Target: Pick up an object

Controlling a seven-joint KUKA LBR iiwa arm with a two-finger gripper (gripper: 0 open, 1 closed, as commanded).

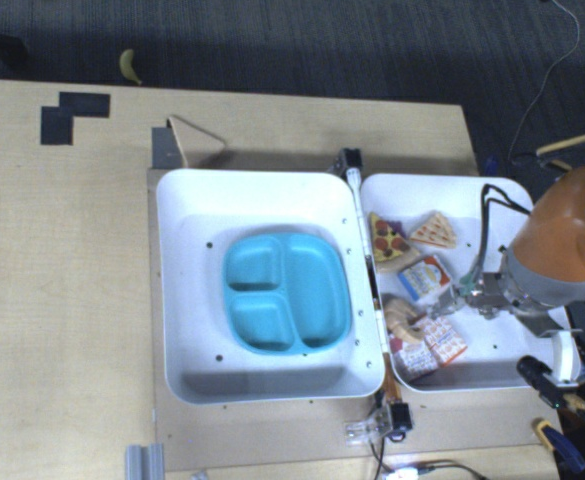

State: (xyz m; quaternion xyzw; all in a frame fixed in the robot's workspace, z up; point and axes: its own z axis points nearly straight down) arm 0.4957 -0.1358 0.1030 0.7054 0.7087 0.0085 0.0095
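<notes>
Lower right of frame, the gripper (450, 306), grip state untellable, hovers over a small flat packet (444, 342): probably light, slippery; pinch its edges.

My arm (572, 238) runs off the right edge, so most of it's cut off. My gripper (450, 304) is a small blurry mess over the right bin (502, 190). The packets (434, 340) beneath it overlap and their print's too tiny to read.
</notes>
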